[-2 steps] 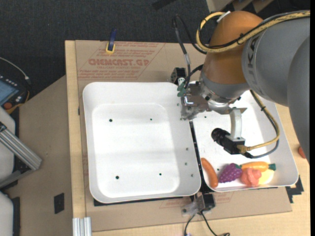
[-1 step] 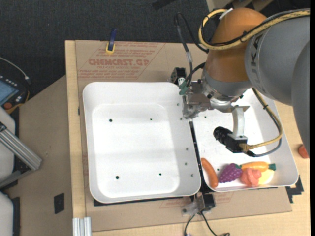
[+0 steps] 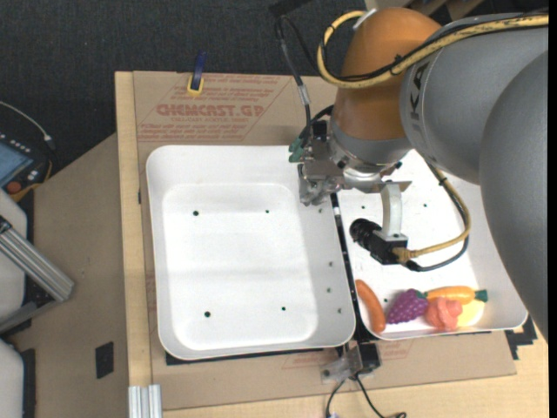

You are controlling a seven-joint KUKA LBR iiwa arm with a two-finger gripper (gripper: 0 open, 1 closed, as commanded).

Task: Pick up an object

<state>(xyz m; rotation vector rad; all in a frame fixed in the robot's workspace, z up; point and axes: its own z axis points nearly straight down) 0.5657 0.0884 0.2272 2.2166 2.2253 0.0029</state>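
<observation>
Several toy foods lie along the front edge of the right bin [image 3: 507, 322]: a red-orange sausage [image 3: 370, 306], a purple grape bunch [image 3: 407, 306], an orange carrot with a green top [image 3: 454, 294], a pinkish-red piece [image 3: 442, 314] and a yellow piece [image 3: 471, 314] behind it. My gripper [image 3: 315, 179] hangs below the orange wrist band, over the rims where the two bins meet, toward their far end. It is well behind the toys and apart from them. The wrist body hides its tips.
The left bin [image 3: 235, 259] is a white tray with small dark dots on its floor. A black cable fitting [image 3: 376, 240] hangs from the wrist over the right bin. Cardboard [image 3: 209, 103] lies under both bins, with a blue-yellow clip [image 3: 197, 75] at its back edge.
</observation>
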